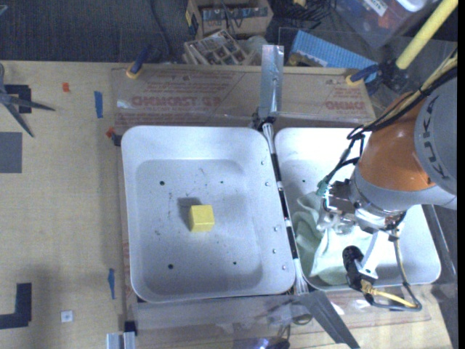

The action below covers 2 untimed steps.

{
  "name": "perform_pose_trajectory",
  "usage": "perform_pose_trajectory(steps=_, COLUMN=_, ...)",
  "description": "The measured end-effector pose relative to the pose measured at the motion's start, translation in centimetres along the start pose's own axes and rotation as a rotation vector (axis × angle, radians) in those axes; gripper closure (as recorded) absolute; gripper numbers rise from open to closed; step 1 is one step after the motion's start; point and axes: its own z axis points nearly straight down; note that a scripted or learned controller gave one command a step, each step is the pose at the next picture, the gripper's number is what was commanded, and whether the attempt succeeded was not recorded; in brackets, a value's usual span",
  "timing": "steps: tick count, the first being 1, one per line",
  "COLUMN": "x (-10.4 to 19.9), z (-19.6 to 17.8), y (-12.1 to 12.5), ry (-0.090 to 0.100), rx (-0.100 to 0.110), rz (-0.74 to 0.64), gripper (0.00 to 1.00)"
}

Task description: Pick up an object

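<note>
Over the right bin [429, 267], arm [396, 162] reaches in from the right, orange band up top, wrist bent down toward the bin's left half. Gripper [328, 227] sits low over a pale green cloth-like item [311, 247]; contact unclear. Left bin [138, 151]: yellow block [202, 217] lying near centre, well apart from gripper.
</note>
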Motion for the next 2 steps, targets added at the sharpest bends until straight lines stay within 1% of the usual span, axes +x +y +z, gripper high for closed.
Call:
perform_pose_trajectory(steps=1, x=1.13, z=-0.13, y=0.05, ry=-0.001, rx=0.001, rz=0.257, gripper=1.0)
perform_pose_trajectory(steps=2, x=1.44, z=0.01, y=-0.38, ry=-0.001, rx=0.001, rz=0.606, gripper=1.0)
